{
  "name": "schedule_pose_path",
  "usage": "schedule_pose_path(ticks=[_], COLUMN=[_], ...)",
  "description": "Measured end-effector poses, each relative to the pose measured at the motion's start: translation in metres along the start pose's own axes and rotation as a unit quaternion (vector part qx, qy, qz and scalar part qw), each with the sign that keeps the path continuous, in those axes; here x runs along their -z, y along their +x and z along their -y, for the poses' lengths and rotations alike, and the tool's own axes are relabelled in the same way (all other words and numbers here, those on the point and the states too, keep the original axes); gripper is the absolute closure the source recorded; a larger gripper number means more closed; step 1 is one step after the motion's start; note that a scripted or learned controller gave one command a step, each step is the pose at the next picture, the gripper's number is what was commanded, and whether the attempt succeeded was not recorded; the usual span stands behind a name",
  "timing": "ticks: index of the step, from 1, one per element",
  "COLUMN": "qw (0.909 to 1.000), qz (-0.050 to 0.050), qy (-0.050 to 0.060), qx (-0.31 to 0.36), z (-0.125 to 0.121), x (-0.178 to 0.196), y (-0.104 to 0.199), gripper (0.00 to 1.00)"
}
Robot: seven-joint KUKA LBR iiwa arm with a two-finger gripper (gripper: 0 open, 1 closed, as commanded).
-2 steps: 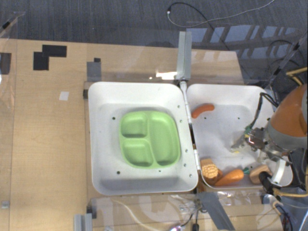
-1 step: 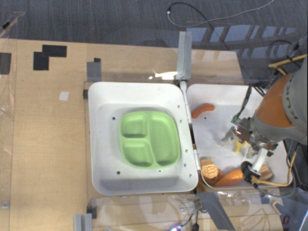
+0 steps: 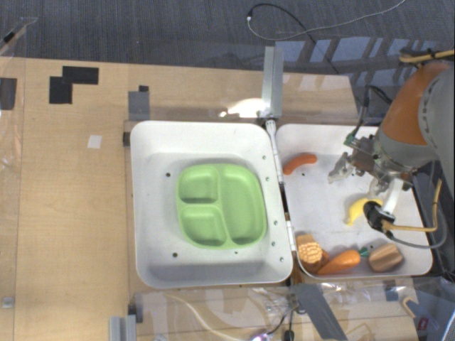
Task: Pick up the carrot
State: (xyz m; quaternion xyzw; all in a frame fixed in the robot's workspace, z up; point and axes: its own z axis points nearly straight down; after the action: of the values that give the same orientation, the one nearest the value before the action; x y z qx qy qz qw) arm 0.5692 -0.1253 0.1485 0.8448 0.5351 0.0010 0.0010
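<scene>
Lying at the right bin's (image 3: 426, 265) near edge, carrot (image 3: 340, 262), corn (image 3: 309, 250) touching its left, bread (image 3: 386, 258) right, banana (image 3: 357, 210) above, jaws (image 3: 362, 176) open over bare floor, holding nothing.

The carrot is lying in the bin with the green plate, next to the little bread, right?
Not quite. The carrot does lie next to the little bread, but in the right bin. The camera view shows the green plate by itself in the left bin.

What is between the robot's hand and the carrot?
In the camera view, the yellow banana lies between the end effector and the carrot, in the right bin.
</scene>
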Motion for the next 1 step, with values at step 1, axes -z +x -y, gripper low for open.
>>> schedule_pose_path(ticks=[1], qw=[0.9957], qz=[-0.001], qy=[-0.018], qx=[0.091], z=[-0.0170], x=[-0.0480], y=[-0.0537], gripper=[0.00])
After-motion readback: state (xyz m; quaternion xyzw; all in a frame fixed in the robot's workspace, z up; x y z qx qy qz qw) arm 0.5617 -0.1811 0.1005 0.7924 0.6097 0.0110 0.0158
